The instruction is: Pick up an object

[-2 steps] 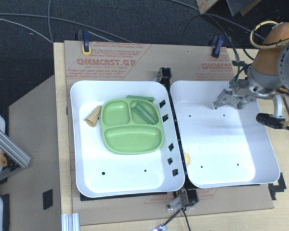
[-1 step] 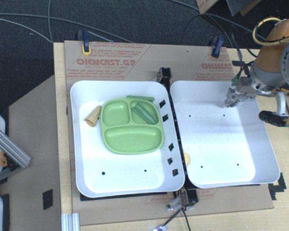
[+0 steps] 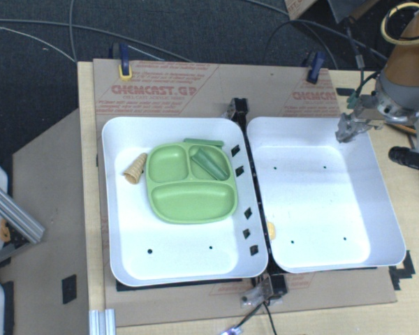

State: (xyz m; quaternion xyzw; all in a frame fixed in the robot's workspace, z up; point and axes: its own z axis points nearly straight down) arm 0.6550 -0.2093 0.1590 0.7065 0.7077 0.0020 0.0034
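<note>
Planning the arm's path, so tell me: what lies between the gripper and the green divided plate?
In the camera view, between the gripper and the green divided plate lie bare right bin floor and the bins' adjoining rims with black clips.

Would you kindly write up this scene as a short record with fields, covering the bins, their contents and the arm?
left bin: holds green divided plate, cone-shaped tan item beside the plate's left edge
plate contents: green item in the upper right compartment
right bin: small yellow item at its left rim
hand: over the right bin's upper right corner, nothing seen held

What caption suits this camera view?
Gripper at the right bin's far corner; green plate and cone in the left bin.
</note>
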